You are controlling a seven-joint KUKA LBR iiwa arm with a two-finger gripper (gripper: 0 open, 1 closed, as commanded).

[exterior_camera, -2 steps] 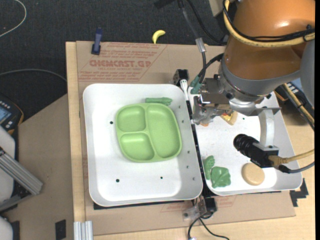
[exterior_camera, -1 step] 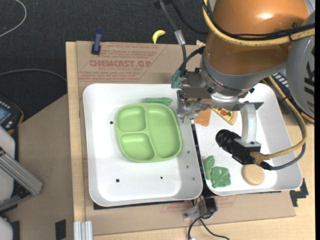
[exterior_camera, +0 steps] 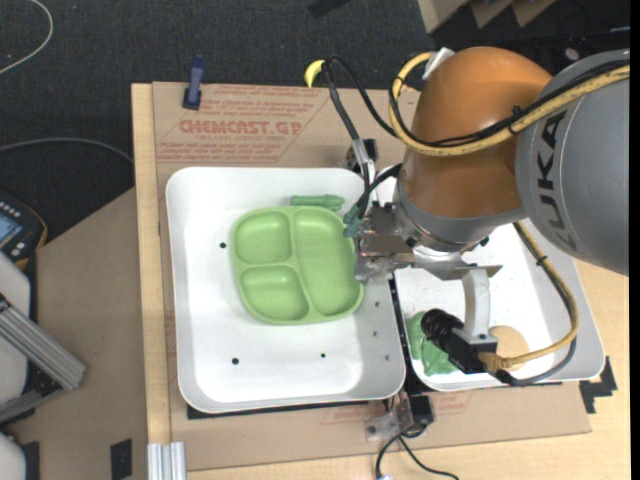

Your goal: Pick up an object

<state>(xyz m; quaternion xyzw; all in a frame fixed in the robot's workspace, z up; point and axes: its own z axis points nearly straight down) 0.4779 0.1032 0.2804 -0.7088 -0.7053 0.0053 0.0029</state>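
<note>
Over the right edge of the green plate [exterior_camera: 295,265] hangs the arm [exterior_camera: 470,158], the biggest thing in view. Its grey body comes in from the plate's right, and its orange band bulges just above and to the right of the plate's top corner. Under the plate, and spreading well past it on every side, lies a brown board [exterior_camera: 250,118] with red print above the plate. On that board sit two white bins. The left bin [exterior_camera: 200,298] holds the plate, which lies flat and a little turned near the bin's middle with its three wells facing up. The right bin [exterior_camera: 565,353] stands just beside it, to the plate's right, and is largely covered by the arm. The gripper [exterior_camera: 362,238] is down at the plate's right rim, by the wall between the bins. It is touching or just beside that rim, and I cannot tell whether it is parted, closed or clamped on the plate. A thin green strip [exterior_camera: 318,202] lies against the plate's top edge. Right of the plate and lower, in the right bin, a green piece [exterior_camera: 428,361] shows at the near corner, with a tan disc [exterior_camera: 511,340] just beside it, farther from the plate. Well above and left of the plate, a small blue thing [exterior_camera: 193,83] sits at the board's far edge.
</note>
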